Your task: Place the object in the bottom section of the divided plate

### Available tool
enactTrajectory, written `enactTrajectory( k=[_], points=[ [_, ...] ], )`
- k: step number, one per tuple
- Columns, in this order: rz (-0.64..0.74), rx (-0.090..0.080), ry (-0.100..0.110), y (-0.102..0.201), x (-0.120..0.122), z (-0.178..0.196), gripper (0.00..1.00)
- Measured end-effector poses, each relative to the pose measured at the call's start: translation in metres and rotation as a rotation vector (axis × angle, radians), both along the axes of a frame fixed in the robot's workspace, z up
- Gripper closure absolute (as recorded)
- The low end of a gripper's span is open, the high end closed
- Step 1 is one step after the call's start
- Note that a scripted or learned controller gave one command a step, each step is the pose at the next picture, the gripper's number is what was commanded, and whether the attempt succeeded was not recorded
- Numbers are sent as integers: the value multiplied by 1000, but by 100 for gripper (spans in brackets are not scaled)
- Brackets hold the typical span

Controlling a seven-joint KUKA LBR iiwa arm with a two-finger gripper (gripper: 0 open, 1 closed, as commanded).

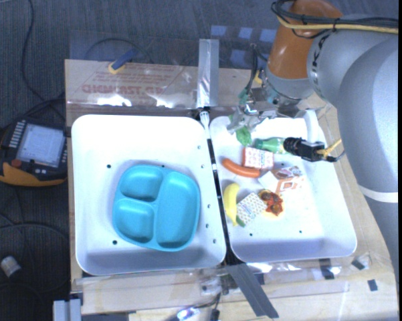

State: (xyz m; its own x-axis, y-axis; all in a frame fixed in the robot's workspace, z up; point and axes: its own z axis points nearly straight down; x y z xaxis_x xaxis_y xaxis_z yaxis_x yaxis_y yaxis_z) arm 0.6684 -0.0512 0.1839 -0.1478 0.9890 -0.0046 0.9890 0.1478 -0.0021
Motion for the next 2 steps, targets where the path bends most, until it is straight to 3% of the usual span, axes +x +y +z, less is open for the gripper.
enactTrajectory(
  k=[1, 2],
  points=[
    [-287, 5, 2, 90, -53, -1, 100],
    [-287, 5, 2, 90, -53, -1, 0]
  ],
)
